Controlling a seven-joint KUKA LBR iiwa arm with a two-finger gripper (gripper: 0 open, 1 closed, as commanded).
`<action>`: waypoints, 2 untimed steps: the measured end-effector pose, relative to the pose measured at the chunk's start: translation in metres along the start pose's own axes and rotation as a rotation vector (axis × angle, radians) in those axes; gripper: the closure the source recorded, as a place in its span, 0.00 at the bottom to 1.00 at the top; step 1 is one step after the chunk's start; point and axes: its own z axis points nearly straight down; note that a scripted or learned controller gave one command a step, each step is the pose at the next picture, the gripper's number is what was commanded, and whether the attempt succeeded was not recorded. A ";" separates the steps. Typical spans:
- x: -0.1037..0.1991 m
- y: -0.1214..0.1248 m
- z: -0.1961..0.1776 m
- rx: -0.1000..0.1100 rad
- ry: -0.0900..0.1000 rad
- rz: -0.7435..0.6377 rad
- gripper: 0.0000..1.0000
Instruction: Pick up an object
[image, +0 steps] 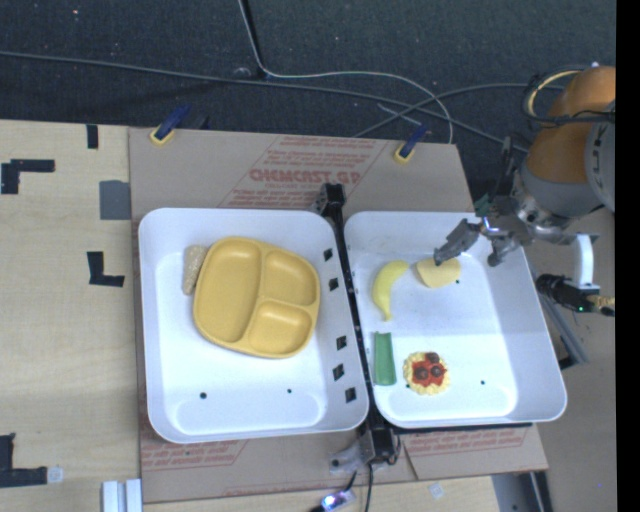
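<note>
the pale yellow, smooth wedge-shaped piece (438, 272) lies on the right bin's (520, 330) white floor, just under the pincer (470, 243), whose dark fingers (452, 242) look spread above it, pinching nothing; a curved yellow banana (388, 286) lies just left of the pincer; nearer the front sit a flat green strip (383, 358) and a round red-topped pastry (427, 372); far left, a glossy yellow divided plate (256, 297) fills the left bin (170, 330), overlapping a grainy tan slice (192, 268).
</note>
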 end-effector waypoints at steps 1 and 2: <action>0.000 0.003 -0.007 -0.013 -0.002 -0.003 0.00; 0.004 -0.003 0.056 -0.007 -0.002 -0.003 0.00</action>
